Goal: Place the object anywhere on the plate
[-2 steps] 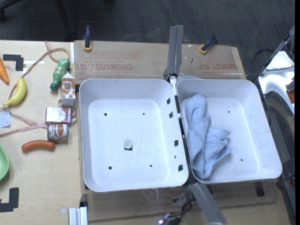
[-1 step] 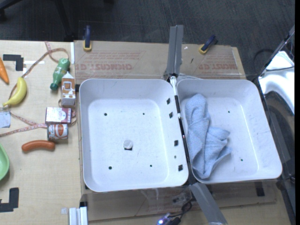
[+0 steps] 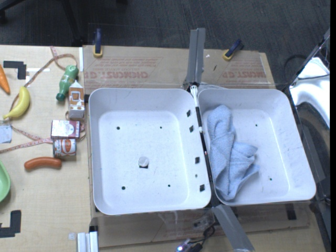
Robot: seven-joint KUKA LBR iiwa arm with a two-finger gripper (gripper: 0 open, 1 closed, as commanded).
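Nearest the lens, a grey metal strut (image 3: pixel 232 233) runs along the bench's front edge, below the seam between the two white bins. We see the left bin (image 3: pixel 100 140) holding one small pale disc (image 3: pixel 143 163), lying flat on the floor slightly front of centre and well apart from every wall. The right bin (image 3: pixel 294 140) holds a crumpled blue-grey towel (image 3: pixel 228 151), bunched against its left wall and reaching towards the front corner. Both bins rest on a sheet of printed cardboard (image 3: pixel 126 67), clamped at the back by two yellow-and-blue clamps (image 3: pixel 97 42). Left of the bins, on the wooden bench, lie a banana (image 3: pixel 18 104), a green bottle (image 3: pixel 67 81), a small carton (image 3: pixel 76 100), a tin (image 3: pixel 65 148) and a red sausage (image 3: pixel 43 164). A green plate (image 3: pixel 2 181) is cut by the left edge, well apart from the disc. We cannot tell the state of the pincer.
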